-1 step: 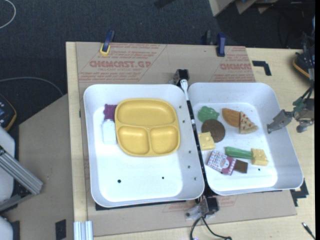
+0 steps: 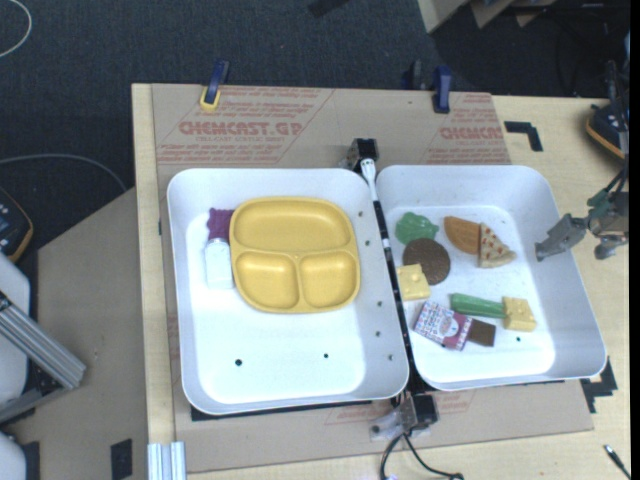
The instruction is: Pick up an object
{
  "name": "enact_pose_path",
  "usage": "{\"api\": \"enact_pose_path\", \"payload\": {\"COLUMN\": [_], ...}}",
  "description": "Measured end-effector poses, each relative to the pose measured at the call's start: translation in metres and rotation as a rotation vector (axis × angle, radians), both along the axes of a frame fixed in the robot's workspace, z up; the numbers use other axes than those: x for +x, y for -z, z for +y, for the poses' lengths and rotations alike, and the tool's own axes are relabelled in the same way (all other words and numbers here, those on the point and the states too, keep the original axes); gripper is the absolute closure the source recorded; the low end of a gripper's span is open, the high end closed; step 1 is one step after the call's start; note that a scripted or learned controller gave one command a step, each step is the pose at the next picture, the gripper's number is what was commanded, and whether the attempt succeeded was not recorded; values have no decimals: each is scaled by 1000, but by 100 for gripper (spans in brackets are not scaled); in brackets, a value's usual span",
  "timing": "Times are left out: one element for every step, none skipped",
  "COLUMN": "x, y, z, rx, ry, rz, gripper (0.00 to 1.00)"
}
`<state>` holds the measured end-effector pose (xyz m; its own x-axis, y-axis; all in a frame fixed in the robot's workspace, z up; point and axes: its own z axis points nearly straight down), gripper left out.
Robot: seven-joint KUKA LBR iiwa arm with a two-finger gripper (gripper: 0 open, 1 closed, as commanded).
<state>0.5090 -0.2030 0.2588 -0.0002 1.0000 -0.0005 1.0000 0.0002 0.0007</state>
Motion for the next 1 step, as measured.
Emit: {"api": "enact_pose_path", "payload": {"x": [-7], "y": [58], "z": [8], "rx": [4], "ry": [0], "rz": [7], "gripper": [0]}}
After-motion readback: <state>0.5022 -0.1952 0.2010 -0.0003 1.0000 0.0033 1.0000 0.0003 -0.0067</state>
